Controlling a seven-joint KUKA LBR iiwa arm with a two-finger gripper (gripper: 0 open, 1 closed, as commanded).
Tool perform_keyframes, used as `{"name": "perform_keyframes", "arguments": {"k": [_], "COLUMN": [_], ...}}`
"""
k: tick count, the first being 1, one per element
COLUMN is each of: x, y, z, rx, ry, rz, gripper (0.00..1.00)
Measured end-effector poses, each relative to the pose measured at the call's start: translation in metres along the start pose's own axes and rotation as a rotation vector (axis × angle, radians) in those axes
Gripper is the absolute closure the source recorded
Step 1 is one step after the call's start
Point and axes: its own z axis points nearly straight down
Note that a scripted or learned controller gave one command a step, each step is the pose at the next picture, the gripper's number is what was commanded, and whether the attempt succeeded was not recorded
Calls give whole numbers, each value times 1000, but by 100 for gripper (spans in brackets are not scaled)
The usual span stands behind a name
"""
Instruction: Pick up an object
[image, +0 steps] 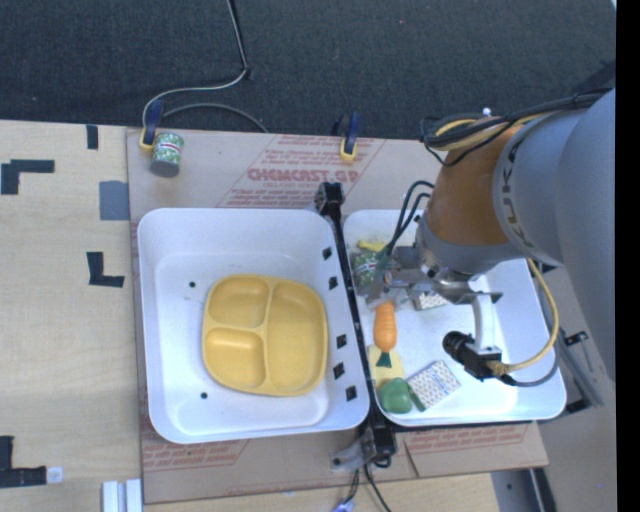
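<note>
while reaching in from the right, arm (520, 190) bends over right bin (520, 400) | pincer (392, 282) grip: cannot tell

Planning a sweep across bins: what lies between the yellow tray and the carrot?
In the camera view: the bins' adjoining walls with black clips, between yellow tray and carrot.

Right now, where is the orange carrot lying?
The carrot lies in the right bin, near its left wall, just below the claw and above the green toy.
</note>
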Motion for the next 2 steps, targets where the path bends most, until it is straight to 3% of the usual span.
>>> {"name": "perform_keyframes", "arguments": {"k": [1,2], "x": [68,108], "y": [-11,44], "z": [-50,-30], "rx": [0,2], "ry": [0,-1], "rz": [0,0], "gripper": [100,100]}}
